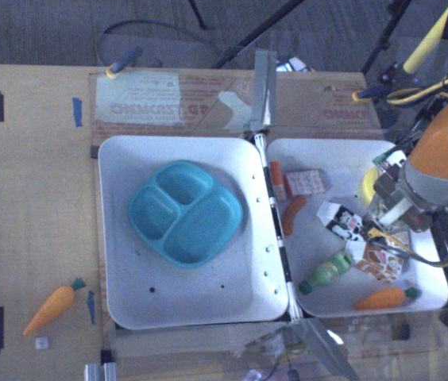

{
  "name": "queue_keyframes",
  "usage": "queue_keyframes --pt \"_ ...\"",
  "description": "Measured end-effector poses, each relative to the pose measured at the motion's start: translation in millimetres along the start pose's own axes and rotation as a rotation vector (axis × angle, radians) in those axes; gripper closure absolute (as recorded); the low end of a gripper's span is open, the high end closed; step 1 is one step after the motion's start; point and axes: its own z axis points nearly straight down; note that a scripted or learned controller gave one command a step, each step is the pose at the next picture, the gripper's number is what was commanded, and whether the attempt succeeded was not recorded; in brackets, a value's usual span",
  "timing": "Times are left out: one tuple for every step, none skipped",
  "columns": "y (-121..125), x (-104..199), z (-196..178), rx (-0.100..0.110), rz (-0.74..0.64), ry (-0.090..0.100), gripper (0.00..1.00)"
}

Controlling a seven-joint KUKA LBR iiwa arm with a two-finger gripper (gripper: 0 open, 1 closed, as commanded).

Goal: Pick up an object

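Note:
My gripper (386, 215) hangs over the right side of the right bin (426, 288), under the grey wrist and orange band. Just below it lies an orange and white packet (383, 262). A black and white item (341, 221) sits to its left. A green bottle (327, 271) lies on its side toward the front of the bin, and an orange carrot (384, 298) rests at the front wall. A pink box (305, 182) and a reddish sausage-shaped piece (293, 213) sit near the left wall. A yellow object (367, 186) is partly hidden behind the wrist.
The left bin (121, 284) holds a blue divided plate (186, 213). A second carrot (49, 309) lies on the wooden bench at the front left, outside the bins. A metal divider (276, 228) separates the two bins. Cables trail at the right, beside the arm.

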Motion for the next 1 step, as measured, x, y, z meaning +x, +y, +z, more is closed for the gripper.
queue_keyframes --pt "-2.4 5.7 -1.2 0.002 -0.004 0.009 0.0"
